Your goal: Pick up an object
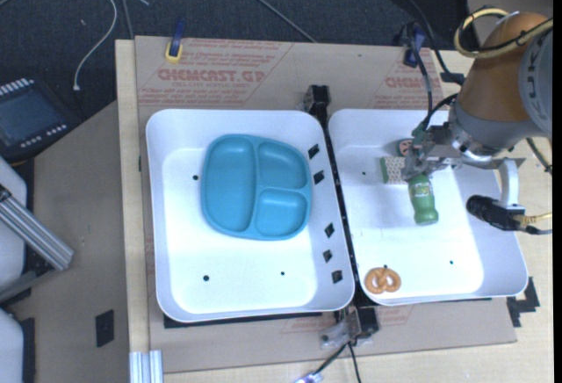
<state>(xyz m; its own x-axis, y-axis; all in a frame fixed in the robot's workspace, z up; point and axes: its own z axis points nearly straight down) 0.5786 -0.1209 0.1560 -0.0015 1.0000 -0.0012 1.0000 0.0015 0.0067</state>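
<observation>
A grey-and-orange arm point(505, 91) reaches in from the right over a cardboard-topped bench point(263, 65) bearing two shallow white bins side by side. The left bin point(176, 223) carries a blue divided plate point(256, 186), lying flat and well apart from the work. The right bin point(474, 267) holds the pickings: a green bottle point(425, 199) lying on its side near the middle, a small patterned packet point(392, 168) just beside the bottle's upper end, and a pretzel-like snack point(382, 281) alone near the front wall.

The gripper point(425, 155) hangs low over the bottle's upper end, close beside the packet; from this slanted overhead view it cannot be told whether its jaws stand apart or together, and nothing is visibly between them.

The step in hand appears to be the descent onto the bottle. To do it well, the grasp should probably straddle the bottle across its narrow width, not along its length, and centre on the body, since a round bottle lying flat is likely to roll or squirt out of an off-centre pinch. The neighbouring packet sits near enough to be nudged or caught along with it, so a clean vertical approach looks the safer course.
</observation>
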